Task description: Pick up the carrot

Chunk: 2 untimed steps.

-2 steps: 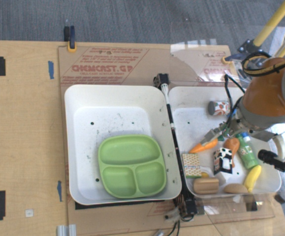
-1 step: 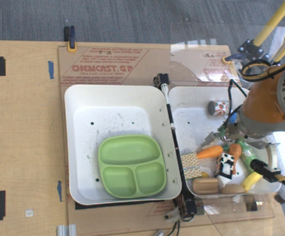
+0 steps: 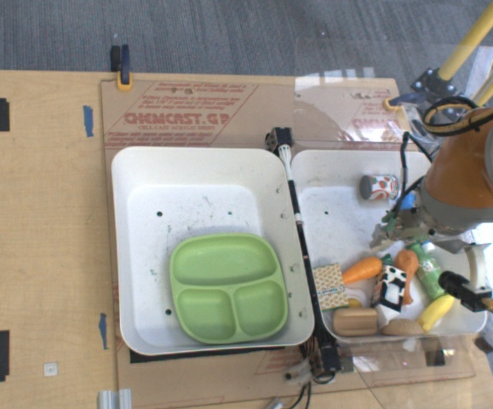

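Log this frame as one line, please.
end effector above right bin | carrot lying in bin, ungrasped | green tray in left bin

This looks like a robotics lab. The counter (image 3: 42, 228) is a plain wooden board marked with black and blue tape, with printed cardboard (image 3: 178, 113) clamped under two white bins (image 3: 135, 228). Grey office carpet (image 3: 229, 15) runs behind, and a cabled industrial arm (image 3: 463, 173) leans in.

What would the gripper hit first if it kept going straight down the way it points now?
Probably the carrot, or the white bin floor just beside it. The gripper hangs above the right bin's toy pile, close to the carrot's thick end, though depth is hard to judge from this slanted view.
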Available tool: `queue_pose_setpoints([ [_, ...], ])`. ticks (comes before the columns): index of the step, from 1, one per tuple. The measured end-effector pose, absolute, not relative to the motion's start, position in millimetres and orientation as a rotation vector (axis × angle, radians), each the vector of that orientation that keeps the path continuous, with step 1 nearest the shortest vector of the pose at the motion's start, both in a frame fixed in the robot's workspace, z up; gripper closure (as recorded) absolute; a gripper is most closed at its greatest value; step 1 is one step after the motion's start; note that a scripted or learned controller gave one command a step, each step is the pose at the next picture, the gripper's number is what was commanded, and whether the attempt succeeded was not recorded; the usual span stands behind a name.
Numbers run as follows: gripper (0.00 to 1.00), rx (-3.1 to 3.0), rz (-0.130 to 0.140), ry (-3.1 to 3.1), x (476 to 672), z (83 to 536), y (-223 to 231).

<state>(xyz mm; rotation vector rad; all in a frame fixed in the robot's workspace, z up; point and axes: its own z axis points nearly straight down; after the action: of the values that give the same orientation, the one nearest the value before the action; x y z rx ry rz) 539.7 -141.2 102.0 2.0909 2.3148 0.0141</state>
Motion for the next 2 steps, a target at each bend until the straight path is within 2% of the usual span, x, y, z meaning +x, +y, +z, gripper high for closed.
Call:
queue_pose_setpoints([
  [1, 0.0, 2.092, 0.012, 2.316, 539.1, 100.9, -141.2],
  [2, 0.0, 1.969, 0.009, 2.42, 503.2, 89.4, -108.4],
])
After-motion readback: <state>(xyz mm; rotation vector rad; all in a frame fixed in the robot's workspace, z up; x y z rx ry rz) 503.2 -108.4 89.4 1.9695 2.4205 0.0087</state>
